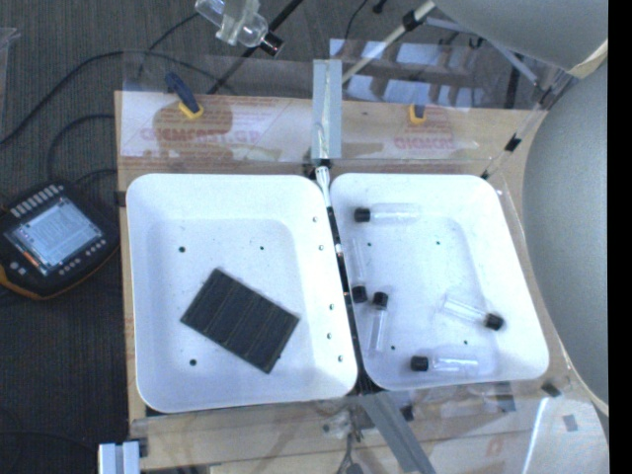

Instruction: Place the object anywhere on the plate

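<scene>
A dark grey ribbed rectangular plate point(240, 321) lies flat and turned at an angle in the left bin point(158, 225), toward its front. Several clear vials with black caps lie scattered in the right bin point(513, 265): one near the back point(390, 211), two close together by the left wall point(377, 324), one at the right point(466, 311) and one at the front point(446, 364). The grey arm point(583, 215) looms large along the right side and top right, high above the bins. Nothing rests on the plate.
A central divider point(336, 255) separates the two bins. A teach pendant point(54, 237) sits on the floor to the left. A clear clamp-like fixture point(232, 10) hangs at the top. Yellow clips point(188, 107) hold the back panel.
</scene>
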You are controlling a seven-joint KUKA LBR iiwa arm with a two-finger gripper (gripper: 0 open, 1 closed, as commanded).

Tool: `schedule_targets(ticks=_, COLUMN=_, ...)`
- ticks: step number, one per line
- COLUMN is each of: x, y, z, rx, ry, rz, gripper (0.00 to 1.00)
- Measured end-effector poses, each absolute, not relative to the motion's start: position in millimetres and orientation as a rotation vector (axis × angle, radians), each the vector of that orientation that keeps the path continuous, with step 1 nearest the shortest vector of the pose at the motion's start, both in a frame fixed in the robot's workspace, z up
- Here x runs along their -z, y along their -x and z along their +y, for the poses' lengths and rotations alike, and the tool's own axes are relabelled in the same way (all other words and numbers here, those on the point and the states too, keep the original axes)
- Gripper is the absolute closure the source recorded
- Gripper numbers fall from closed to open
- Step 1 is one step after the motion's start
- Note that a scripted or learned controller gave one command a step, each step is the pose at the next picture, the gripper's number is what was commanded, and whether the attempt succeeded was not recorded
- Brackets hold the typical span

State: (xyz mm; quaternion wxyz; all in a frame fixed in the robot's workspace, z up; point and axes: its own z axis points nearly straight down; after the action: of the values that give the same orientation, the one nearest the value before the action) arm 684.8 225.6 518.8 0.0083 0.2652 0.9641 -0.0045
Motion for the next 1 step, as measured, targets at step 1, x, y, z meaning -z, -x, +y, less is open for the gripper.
schedule_targets(ticks=1, x=-527.1, y=-686.2, z=226.5, rx=0.014, ry=-0.828, rz=3.010, gripper=1.00)
